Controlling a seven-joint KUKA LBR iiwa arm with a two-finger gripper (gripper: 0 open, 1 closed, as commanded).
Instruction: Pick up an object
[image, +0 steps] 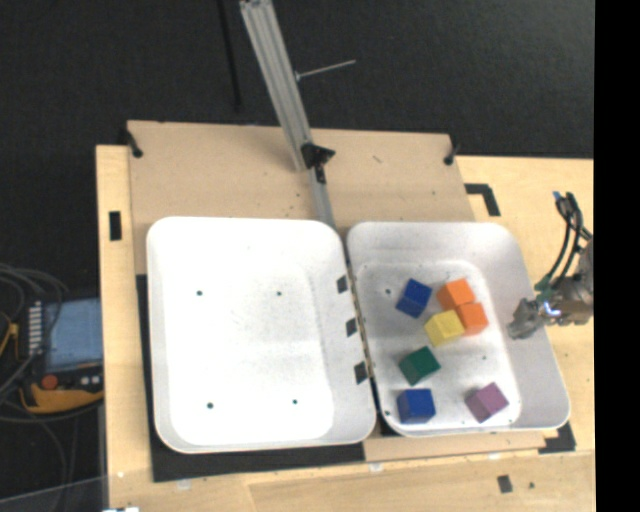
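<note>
jaws (527, 318) at right bin rim (535, 290), orange cubes (463, 304) just left

White bins (250, 235) hold blue (413, 298), orange (463, 305), yellow (444, 327), green (419, 364) and purple (487, 401) cubes.

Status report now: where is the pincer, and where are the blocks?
Pincer at right bin's right rim, nothing seen held. Blocks in right bin; orange blocks nearest. Path unobstructed.
</note>
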